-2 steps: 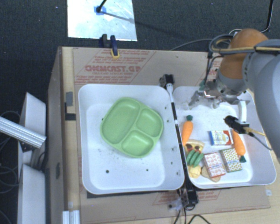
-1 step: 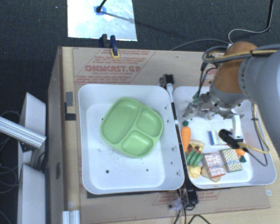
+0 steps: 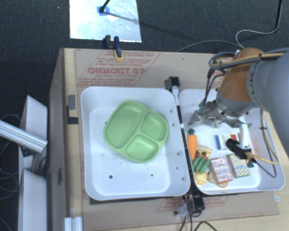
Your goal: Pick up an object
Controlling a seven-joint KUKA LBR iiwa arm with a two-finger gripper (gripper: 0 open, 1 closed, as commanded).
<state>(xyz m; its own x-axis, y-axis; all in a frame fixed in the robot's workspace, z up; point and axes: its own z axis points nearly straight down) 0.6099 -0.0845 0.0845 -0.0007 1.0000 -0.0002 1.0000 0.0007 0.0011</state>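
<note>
— Carrot [image 3: 192, 143], orange with a green top, lies in the right bin [image 3: 274, 179], close against its left wall and running up and down your view. Is that the thing nearest the tool?

— Yes. Your gripper [image 3: 202, 118] hangs over the upper left part of that same bin, just above and to the right of the carrot's green top. From this angle you cannot tell whether it touches the carrot.

— And the grip itself, released or clenched?

— You cannot tell. The wrist and its metal body cover that part.

— What else shares the bin?

— Just below the carrot is a green toy vegetable [image 3: 201, 163], and under that a yellow piece [image 3: 201, 178] near the front edge. To their right two small printed packets lie side by side, a reddish packet [image 3: 220, 170] and a patterned packet [image 3: 238, 166]. A small white card [image 3: 222, 141] with red and blue marks lies above them, to the right of the carrot.

— And the other side?

— Your left bin [image 3: 94, 177] holds a pale green plate [image 3: 135, 131] with three compartments, turned at an angle near the middle. The grey arm [image 3: 272, 81], with its orange band [image 3: 236, 83], reaches in from your right over the upper half of the right bin. Both bins rest on a brown cardboard sheet [image 3: 115, 69] with red print.
</note>
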